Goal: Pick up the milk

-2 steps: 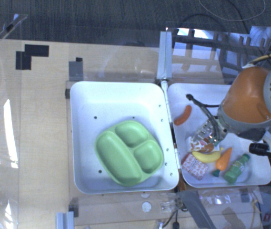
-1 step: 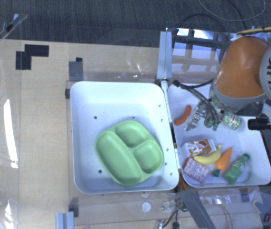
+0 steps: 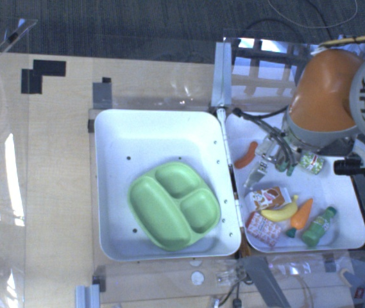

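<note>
The milk [image 3: 267, 198] is a small white carton with a red and brown picture. It lies in the right bin [image 3: 349, 191], near that bin's left side. A yellow banana [image 3: 281, 212] rests against its lower right corner. My gripper [image 3: 260, 169] hangs just above and to the upper left of the carton, fingers pointing down-left. It is open with nothing between its fingers. The grey arm with the orange band [image 3: 323, 98] covers the back right of the bin.
Around the milk lie a red sausage [image 3: 245, 154], a green-labelled can [image 3: 311, 163], an orange carrot [image 3: 302, 213], a green bottle [image 3: 316, 227] and a red checked packet [image 3: 263, 229]. The left bin [image 3: 124, 140] holds a green divided plate [image 3: 173, 204].
</note>
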You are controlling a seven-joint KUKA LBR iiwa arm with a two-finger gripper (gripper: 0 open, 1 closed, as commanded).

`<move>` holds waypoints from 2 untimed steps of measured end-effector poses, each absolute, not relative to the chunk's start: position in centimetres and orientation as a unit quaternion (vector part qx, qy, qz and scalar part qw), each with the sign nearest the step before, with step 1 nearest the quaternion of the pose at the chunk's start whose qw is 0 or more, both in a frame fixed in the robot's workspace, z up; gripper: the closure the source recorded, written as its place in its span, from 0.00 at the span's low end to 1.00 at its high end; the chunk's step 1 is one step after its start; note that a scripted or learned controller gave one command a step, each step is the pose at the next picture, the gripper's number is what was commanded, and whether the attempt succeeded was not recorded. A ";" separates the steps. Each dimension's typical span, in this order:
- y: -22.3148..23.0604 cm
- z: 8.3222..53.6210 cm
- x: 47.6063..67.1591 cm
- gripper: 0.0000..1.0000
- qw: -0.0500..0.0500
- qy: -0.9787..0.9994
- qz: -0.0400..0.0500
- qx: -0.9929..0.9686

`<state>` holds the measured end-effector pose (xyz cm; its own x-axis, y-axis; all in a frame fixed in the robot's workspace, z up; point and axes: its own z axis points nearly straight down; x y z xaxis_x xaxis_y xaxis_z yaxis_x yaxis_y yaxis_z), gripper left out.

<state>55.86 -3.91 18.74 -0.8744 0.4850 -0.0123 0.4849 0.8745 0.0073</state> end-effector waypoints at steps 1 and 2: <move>-8.9 9.6 52.3 0.00 0.005 0.956 0.001 0.293; -8.7 10.8 52.7 1.00 0.010 0.956 0.003 0.293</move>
<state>52.67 -8.73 10.76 -0.8285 0.5597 -0.0169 0.5596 0.8287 0.0122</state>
